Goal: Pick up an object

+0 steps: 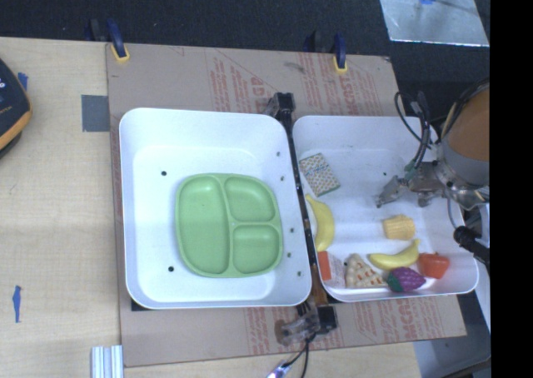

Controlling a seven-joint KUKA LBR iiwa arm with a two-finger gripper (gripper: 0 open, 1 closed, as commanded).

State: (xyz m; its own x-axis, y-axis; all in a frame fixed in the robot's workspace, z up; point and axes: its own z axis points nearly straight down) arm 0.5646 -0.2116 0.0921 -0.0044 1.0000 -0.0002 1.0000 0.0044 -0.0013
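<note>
- right now the arm (470,131) reaches in from the right over the right bin (358,131), and the gripper (398,191) hangs low above a bare patch of the bin floor.
- whether the claw is apart or together i cannot tell; the metal parts blur into one grey shape, and nothing is seen held there.
- so the step in hand looks like the approach: picking a target and getting over it, with no grasp made yet.
- candidates lie along the near side of the right bin: a corn piece (399,226) just below the gripper, a small banana (395,256) nearer still, a purple item (405,279) and a red item (433,266) in the corner, and a pizza-like slice (360,271) beside them.
- a larger banana (321,222) lies against the bin's left wall, with a patterned square packet (319,173) above it.
- the left bin (141,201) holds a green divided plate (227,224), well apart from the arm.
- next move, as i judge it: shift slightly toward the corn, which sits alone and closest, centre over it, then descend and close.
- the crowded corner items would be harder to grip cleanly.
</note>
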